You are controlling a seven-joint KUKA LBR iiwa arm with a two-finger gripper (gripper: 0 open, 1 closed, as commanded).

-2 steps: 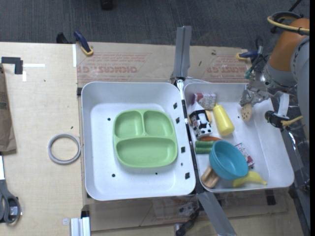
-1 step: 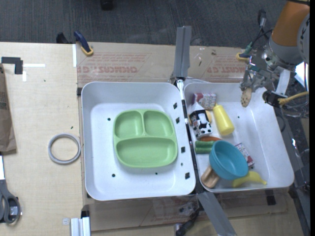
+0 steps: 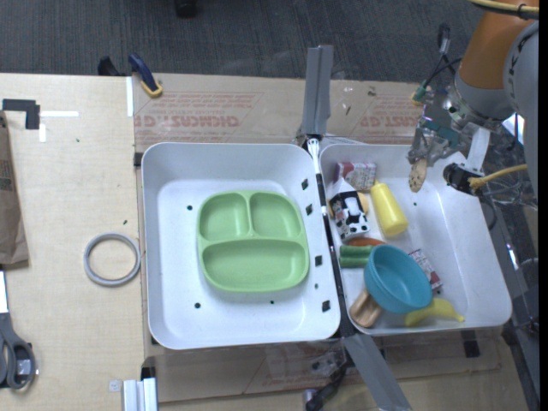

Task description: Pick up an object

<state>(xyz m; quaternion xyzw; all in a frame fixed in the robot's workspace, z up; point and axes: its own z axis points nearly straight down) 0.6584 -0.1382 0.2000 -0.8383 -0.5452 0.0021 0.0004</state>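
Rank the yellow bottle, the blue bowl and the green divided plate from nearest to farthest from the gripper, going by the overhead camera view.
From the gripper, at the right bin's far edge:
1. Yellow bottle, just left of it in the right bin.
2. Blue bowl, toward the right bin's near end.
3. Green divided plate, over in the left bin.
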